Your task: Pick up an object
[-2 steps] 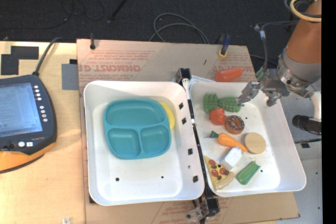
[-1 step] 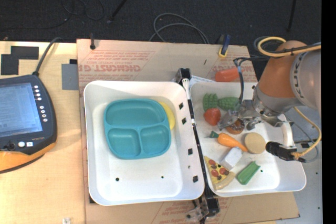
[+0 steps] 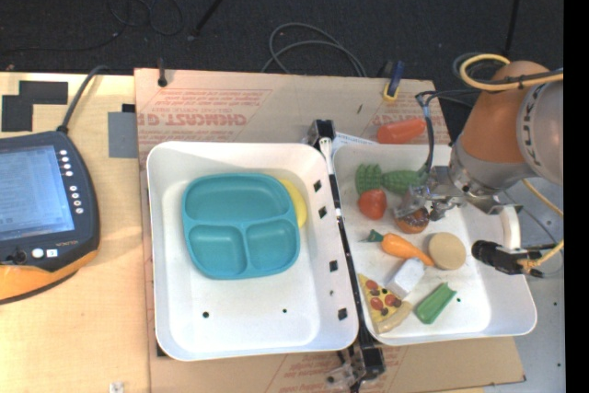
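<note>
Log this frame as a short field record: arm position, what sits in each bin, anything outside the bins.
arm: reaches in from the right, hand low over the right bin
under hand: small brownish item, unclear if held
right bin: green toy, tomato, carrot, round beige piece, white block, pizza slice, green block
left bin: teal divided tray over a yellow item
outside: red item behind right bin

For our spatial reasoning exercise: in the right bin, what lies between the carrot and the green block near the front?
In the camera view, a white block lies between the carrot and the green block.
</note>
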You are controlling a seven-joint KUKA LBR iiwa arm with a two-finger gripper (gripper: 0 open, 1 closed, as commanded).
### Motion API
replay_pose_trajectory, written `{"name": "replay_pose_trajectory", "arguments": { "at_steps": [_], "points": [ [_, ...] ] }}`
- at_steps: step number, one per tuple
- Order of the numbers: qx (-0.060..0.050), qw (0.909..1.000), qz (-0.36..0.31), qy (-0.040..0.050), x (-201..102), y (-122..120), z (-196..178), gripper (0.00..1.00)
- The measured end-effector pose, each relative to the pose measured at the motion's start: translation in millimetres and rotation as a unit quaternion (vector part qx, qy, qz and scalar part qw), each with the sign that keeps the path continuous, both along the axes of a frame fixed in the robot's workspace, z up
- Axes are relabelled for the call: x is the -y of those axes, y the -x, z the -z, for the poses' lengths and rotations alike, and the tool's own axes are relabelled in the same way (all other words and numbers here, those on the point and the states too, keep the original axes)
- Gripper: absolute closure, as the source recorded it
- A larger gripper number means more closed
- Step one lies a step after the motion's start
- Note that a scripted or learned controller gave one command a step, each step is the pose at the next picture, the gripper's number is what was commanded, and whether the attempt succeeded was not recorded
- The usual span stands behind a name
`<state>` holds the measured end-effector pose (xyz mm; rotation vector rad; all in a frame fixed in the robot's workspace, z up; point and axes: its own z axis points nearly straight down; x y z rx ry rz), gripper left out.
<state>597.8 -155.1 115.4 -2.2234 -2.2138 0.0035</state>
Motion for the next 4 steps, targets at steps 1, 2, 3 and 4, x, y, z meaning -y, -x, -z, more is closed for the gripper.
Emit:
{"name": "replay_pose_trajectory", "arguments": {
  "at_steps": [1,2,3,4],
  "points": [
    [0.000,1.0000,0.000,-0.0004,-35,75,28,1.00],
    [0.004,1.0000,-0.005,0.0005,-61,-15,27,1.00],
    [0.007,1.0000,-0.006,-0.0006,-136,-50,-80,1.00],
    [0.001,1.0000,-0.004,0.0009,-131,-46,-72,0.00]
  ]
}}
